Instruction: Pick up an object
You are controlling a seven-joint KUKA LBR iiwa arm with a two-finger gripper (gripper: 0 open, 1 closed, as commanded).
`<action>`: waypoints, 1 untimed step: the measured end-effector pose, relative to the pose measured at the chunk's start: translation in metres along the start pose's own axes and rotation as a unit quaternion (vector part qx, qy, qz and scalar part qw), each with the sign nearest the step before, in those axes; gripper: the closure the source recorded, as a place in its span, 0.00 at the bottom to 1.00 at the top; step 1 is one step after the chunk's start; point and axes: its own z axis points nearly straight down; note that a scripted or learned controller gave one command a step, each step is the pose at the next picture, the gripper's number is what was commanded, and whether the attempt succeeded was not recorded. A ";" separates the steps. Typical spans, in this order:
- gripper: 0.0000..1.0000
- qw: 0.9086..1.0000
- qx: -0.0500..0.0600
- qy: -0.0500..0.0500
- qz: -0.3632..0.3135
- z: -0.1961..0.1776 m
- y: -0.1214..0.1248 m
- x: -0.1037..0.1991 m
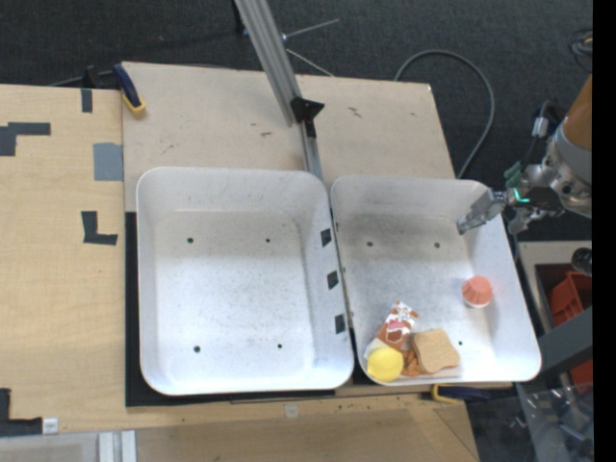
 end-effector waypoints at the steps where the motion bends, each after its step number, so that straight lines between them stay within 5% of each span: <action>1: 0.00 1.000 -0.002 -0.001 -0.001 -0.002 0.001 0.000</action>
